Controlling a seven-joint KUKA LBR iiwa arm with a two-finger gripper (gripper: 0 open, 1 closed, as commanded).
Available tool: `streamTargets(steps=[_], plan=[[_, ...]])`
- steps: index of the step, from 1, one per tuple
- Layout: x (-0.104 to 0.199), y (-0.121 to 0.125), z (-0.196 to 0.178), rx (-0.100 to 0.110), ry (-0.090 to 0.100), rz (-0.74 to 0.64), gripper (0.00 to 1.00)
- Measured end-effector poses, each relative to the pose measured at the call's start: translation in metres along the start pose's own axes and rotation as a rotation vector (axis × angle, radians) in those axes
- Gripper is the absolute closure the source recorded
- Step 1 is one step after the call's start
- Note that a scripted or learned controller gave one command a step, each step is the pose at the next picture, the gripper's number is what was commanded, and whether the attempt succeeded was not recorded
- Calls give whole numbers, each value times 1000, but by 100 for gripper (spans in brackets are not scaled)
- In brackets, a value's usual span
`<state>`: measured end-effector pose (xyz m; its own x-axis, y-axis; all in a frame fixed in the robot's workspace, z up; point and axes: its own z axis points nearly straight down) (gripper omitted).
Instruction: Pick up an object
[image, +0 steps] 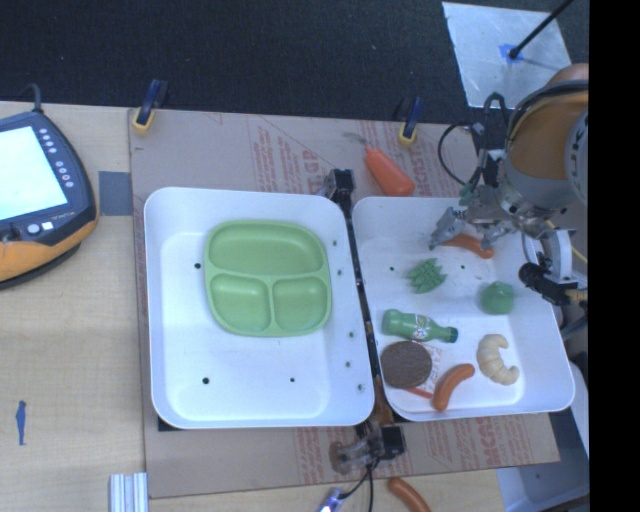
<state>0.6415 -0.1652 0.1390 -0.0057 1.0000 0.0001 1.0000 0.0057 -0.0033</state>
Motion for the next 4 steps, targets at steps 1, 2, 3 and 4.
streamTargets(steps=[1, 2, 3, 4], plan=[[54, -37, 12, 2, 0, -1, 0], [40, -29, 47, 3, -1, 0, 0], [39, -29, 36, 4, -2, -2, 100], [108, -7, -54, -2, 1, 1, 100]])
